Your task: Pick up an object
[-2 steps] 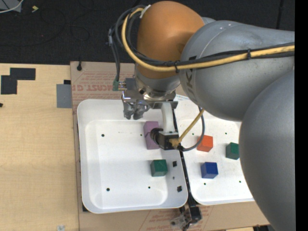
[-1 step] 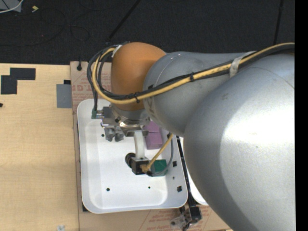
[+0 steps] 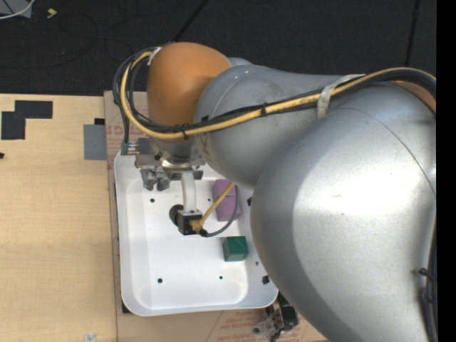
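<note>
**Kid:** Where is your gripper?

**Me:** My gripper (image 3: 158, 175) hangs low over the far end of the white bin (image 3: 142, 276). It is close to the bin's far left corner, as the camera sees it.

**Kid:** Is it open or shut?

**Me:** I cannot tell. My wrist is partly in the way of the camera. I cannot tell if it has hold of anything either.

**Kid:** What is there to pick up?

**Me:** Two things lie on the bin floor. A purple thing (image 3: 226, 199) lies to the camera's right of my gripper, near the bin's right side. A green block (image 3: 234, 249) sits a bit nearer the camera than the purple thing, also by the right side. The two are near each other but not touching.

**Kid:** Is your gripper touching them?

**Me:** No, it is apart from both. The purple thing is the closer one.

**Kid:** What is above your gripper?

**Me:** My orange band (image 3: 182, 84) sits right above it. My big grey arm (image 3: 342, 191) comes in from the camera's right and covers the bin's right edge.

**Kid:** And beside the bin?

**Me:** The light brown bench (image 3: 50, 226) is on the camera's left, with black patches (image 3: 28, 114) and a grey patch (image 3: 93, 141) on it
</note>
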{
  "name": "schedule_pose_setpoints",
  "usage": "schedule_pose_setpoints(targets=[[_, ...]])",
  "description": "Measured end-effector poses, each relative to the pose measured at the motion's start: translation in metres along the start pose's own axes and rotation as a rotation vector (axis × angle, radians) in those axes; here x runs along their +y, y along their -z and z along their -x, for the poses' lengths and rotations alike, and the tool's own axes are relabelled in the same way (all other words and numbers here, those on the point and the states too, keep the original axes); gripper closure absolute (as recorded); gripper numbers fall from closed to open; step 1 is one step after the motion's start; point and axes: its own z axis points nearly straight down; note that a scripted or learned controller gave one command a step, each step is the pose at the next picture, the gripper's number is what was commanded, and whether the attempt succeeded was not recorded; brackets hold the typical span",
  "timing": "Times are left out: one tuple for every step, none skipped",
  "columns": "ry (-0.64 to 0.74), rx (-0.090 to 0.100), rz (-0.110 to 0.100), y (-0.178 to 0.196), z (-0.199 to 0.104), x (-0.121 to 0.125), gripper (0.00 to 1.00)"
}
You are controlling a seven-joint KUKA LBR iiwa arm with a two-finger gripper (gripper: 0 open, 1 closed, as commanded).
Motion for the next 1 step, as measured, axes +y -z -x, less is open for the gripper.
schedule_pose_setpoints(targets=[[-0.004, -0.004, -0.011, -0.0907, 0.0018, -0.0115, 1.00]])
